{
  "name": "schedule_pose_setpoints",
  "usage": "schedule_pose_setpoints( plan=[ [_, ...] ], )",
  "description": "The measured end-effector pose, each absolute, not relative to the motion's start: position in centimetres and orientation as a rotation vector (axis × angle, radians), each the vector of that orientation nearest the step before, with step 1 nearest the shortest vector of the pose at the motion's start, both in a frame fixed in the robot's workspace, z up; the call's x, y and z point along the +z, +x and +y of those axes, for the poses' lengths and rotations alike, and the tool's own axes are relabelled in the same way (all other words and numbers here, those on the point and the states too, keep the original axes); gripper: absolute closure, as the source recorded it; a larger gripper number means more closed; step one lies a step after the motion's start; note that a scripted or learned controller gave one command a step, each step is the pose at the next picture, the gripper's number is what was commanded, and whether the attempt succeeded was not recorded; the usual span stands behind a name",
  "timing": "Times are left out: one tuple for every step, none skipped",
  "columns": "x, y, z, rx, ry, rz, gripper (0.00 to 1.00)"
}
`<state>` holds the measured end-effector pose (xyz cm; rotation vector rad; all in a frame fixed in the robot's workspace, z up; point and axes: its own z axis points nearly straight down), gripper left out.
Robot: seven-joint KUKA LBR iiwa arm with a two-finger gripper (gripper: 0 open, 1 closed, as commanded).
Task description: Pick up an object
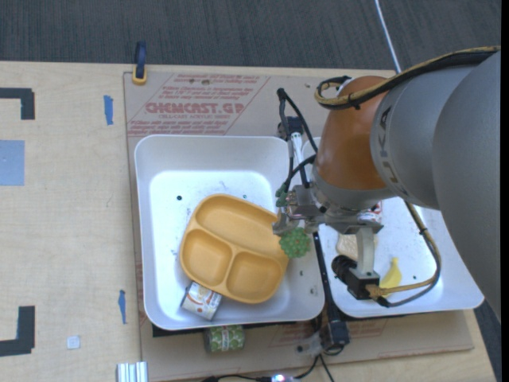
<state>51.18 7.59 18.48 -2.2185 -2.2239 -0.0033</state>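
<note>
The gripper (pixel 291 223) hangs over the right edge of the left bin (pixel 159 153), at the right rim of the orange divided plate (pixel 232 249). A green, leafy-looking object (pixel 295 243) sits directly below its tip, touching or nearly so; whether it is clamped cannot be told. A small can (pixel 200 301) lies by the bin's front edge, tucked under the plate. A yellow piece (pixel 391 276) lies in the right bin (pixel 445 293).

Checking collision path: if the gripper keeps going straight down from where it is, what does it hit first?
Probably the small green leafy object directly under the gripper, beside the yellow three-compartment plastic tray in the left white bin. Depth is unclear from this view.
</note>
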Motion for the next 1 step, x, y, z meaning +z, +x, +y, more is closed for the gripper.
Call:
schedule_pose_setpoints(
  plan=[
    [19.2, 47.97, 1.54, 0.001, -2.222, -2.22, 1.0]
  ],
)
